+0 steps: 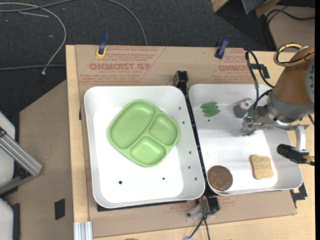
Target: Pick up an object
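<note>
My gripper (248,125) hangs low over the middle of the right bin (225,149), reaching in from the right under the orange-banded wrist (295,86). A small grey and red object (243,106) lies just behind it, close to or touching it; I cannot tell which. A small green leafy piece (210,109) lies to the gripper's left. A tan bread-like piece (262,166) rests toward the front right. A round brown disc (220,178) sits at the front left corner of the same bin.
The left bin (100,174) holds a green divided plate (144,132) near its centre. Black cables (257,76) loop over the back of the right bin. A black part of the arm (295,154) juts over the bin's right rim.
</note>
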Robot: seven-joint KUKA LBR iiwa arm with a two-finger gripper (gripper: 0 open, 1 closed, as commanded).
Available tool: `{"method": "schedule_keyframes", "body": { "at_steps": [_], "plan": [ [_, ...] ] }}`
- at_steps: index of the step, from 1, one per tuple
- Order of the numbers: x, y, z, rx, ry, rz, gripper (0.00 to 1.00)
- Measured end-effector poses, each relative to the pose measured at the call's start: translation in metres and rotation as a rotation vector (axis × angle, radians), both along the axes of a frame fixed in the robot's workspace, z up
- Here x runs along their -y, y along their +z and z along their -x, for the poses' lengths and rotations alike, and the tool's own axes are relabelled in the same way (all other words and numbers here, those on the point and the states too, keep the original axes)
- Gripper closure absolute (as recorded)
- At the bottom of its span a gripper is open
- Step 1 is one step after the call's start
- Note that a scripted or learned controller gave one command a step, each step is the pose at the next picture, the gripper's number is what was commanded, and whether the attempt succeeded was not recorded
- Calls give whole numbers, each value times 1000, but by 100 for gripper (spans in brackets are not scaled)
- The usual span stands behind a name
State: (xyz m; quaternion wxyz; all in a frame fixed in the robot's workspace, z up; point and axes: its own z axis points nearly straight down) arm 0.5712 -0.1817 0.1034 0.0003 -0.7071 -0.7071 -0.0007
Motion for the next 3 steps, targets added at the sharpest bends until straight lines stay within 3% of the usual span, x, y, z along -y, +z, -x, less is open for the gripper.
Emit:
{"method": "schedule_keyframes", "body": {
  "at_steps": [3],
  "plan": [
    [5, 155, -21, 7, 2, 4, 100]
  ]
}}
